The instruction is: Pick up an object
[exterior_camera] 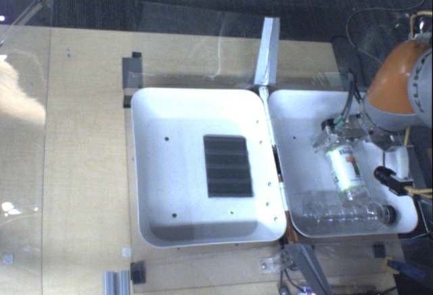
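1. Right bin [298,118]: two bottles, one [345,168] mid-bin under the tool [342,132], one clear [345,211] along the near rim.
2. Left bin [162,118]: one dark ribbed block [228,166], open floor around.
3. Tool grip: cannot tell.

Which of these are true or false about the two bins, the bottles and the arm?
1. The dark ribbed pad lies in the left bin. True.
2. The clear bottle stands upright in the left bin. False: it lies on its side along the near wall of the right bin.
3. The small bottle with a label lies in the right bin, just below the gripper. True.
4. The arm comes in over the left bin. False: it comes in from the right, over the right bin.
5. The two bottles lie in different bins. False: both are in the right bin.
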Tool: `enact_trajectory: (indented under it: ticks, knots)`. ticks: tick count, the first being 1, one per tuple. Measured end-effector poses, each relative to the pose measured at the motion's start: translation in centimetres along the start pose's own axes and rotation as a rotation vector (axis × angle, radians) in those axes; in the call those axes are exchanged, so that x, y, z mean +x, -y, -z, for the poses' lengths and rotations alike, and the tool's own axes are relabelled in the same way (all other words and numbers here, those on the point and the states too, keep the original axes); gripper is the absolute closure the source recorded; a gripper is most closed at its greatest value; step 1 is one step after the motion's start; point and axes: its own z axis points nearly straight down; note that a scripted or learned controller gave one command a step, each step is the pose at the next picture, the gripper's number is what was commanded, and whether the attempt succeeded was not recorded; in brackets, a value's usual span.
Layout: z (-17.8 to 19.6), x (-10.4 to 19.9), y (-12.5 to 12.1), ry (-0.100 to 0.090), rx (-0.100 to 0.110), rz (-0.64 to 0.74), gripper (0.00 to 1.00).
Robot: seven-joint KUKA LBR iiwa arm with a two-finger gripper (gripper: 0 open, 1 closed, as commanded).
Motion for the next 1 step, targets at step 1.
enact_trajectory:
  ticks: [1]
  knots:
    - [-0.24,0.11,-3.86,0.003,-0.002,0.216,0.0]
